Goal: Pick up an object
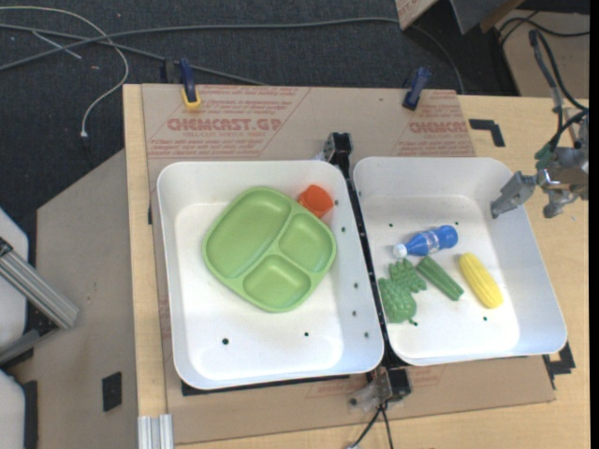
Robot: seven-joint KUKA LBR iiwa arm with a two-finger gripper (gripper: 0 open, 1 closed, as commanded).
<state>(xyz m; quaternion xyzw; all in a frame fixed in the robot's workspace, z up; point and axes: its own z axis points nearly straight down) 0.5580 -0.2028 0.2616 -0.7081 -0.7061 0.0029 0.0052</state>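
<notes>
The yellow plastic corn cob (pixel 480 280) looks like your easiest grab, so let's call that the target. It's lying flat in the right-hand shallow white bin (pixel 440 181), toward that bin's right side, with its long axis running diagonally from upper left to lower right in the camera view.

Your gripper (pixel 530 195) is hanging at the bin's upper right corner, over the rim, and its two grey fingers look spread apart with nothing between them. So it's open and empty, as far as I can make out.

Key bit for the next move: the corn sits down and to the left of the gripper, well apart from it. You'd want the fingers closing across the cob's short side, not along that diagonal.

Watch the neighbours. A dark green stick-shaped toy (pixel 440 278) lies just beside the corn on its left, a small blue and white bottle (pixel 427 242) sits above that, and a bumpy green plastic veggie (pixel 401 294) is further left. The lime green divided plate (pixel 270 248) and the orange toy (pixel 316 198) are over in the left bin (pixel 187 297), out of the way.
</notes>
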